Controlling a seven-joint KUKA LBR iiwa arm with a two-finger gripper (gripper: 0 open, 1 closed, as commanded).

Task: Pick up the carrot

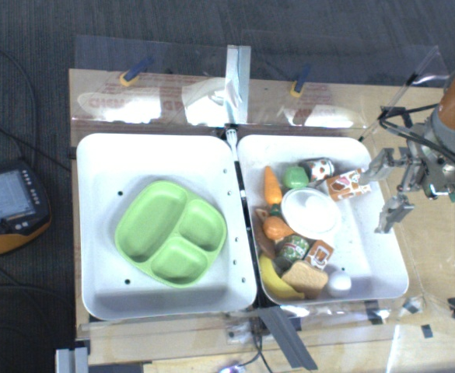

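We see the carrot [271,185] near the right bin's [383,274] left wall, beside a white bowl [311,211] and green ball [295,179]. Our gripper [390,191] hovers at the bin's right edge, fingers spread, holding nothing.

I see a green divided plate [173,231] in my left bin [95,208]. My right bin [383,263] holds a white bowl [311,211], a banana [275,282] and a bread slice [303,277].
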